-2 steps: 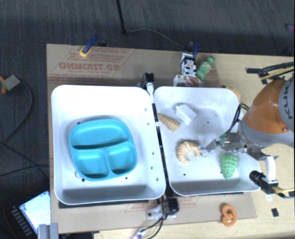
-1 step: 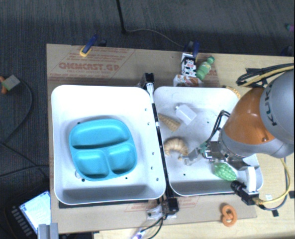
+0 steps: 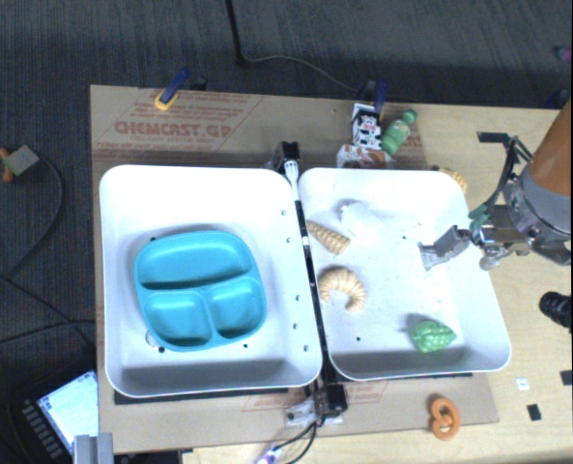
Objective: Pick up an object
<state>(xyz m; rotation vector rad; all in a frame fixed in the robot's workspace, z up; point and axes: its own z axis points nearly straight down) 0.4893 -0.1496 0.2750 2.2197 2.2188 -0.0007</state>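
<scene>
Over the right bin's (image 3: 479, 259) far edge hangs the gripper (image 3: 444, 247), and whether it is open or closed, I can't tell. Nothing visibly in its grasp. Below it lie a green toy (image 3: 431, 335), a croissant (image 3: 344, 287) and a cone-shaped shell (image 3: 327, 236). A blue divided tray (image 3: 201, 288) sits in the left bin (image 3: 122, 259). The arm (image 3: 547, 191) leans in from the right.
</scene>
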